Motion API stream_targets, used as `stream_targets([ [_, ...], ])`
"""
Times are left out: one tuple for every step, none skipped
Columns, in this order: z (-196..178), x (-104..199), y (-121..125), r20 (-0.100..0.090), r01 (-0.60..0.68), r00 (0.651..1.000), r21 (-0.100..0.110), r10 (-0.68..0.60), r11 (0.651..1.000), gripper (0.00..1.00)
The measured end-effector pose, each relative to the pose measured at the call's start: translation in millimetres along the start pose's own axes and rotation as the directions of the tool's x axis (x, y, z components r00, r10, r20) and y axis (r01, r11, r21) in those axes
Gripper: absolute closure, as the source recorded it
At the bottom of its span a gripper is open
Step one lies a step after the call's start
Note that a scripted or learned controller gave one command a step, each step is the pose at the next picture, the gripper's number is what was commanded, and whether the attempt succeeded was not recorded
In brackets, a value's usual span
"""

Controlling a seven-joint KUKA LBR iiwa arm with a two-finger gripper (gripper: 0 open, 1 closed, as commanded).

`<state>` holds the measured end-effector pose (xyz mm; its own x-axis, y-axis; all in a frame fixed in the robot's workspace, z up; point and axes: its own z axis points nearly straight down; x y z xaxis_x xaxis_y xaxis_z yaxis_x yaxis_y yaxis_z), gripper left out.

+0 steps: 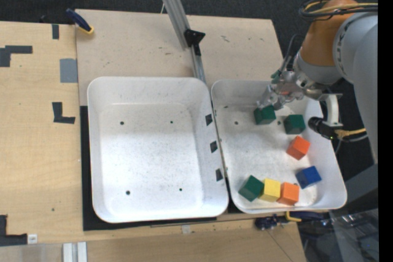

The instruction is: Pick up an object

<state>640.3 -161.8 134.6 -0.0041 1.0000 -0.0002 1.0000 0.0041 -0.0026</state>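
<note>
A: Where does the claw [274, 100] sit?

B: Low in the right bin [277, 204], near its far wall, right above the dark green cube [265, 115]. Whether its fingers are parted or closed cannot be told from this angle.

A: How would that cube handle?

B: It looks small, rigid and light, with flat faces; taking it across two opposite sides seems safest, since a corner grip could let it slip.

A: Room to move?

B: Fair. A second green cube [294, 124] lies near, the orange cube [299, 148] further off. The bin's rim and far wall are close, so a straight lift looks cleaner than a sideways pull.
</note>
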Motion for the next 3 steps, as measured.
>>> stream_targets([
  [-47.0,-7.3,3.3,0.000,-0.003,1.000,-0.005,0.003,1.000,1.00],
  [-107.3,-1.3,-0.9,0.001,-0.002,1.000,-0.008,0.002,1.000,1.00],
  [-135.8,-0.9,-0.3,0.000,-0.003,1.000,-0.005,0.003,1.000,1.00],
])
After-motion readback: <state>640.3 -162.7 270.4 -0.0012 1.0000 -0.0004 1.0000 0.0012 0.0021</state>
